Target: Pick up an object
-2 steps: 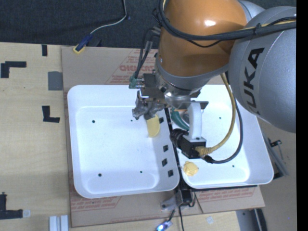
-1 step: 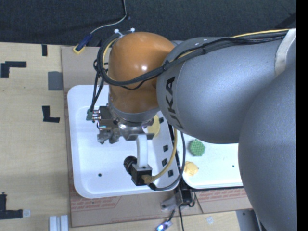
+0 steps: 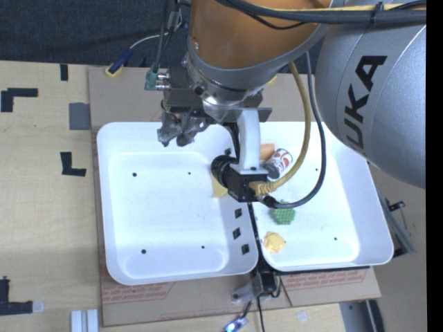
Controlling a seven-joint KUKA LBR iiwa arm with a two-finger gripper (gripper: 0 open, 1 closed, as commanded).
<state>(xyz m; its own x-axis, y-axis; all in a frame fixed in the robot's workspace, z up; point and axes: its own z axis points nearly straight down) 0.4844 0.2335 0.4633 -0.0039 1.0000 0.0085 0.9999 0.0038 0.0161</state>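
My gripper [image 3: 176, 135] hangs over the back edge of the left bin [image 3: 118, 185], dark grey beneath the orange wrist band. Nothing shows in it. In the right bin [image 3: 353, 206] lie a red and white can-like object [image 3: 281, 161], a small orange piece [image 3: 267, 149] beside it, a green lump [image 3: 283, 215] and a yellow lump [image 3: 275, 241] nearer the front. A yellowish scrap [image 3: 219, 187] peeks out at the divider, partly hidden by a black cable fitting [image 3: 235, 175].
A tan cable [image 3: 304, 144] and a black cable [image 3: 315, 178] loop down from the arm over the right bin's back half. The big grey arm body [image 3: 374, 81] covers that bin's back right corner. Cardboard [image 3: 124, 95] lies under both bins.
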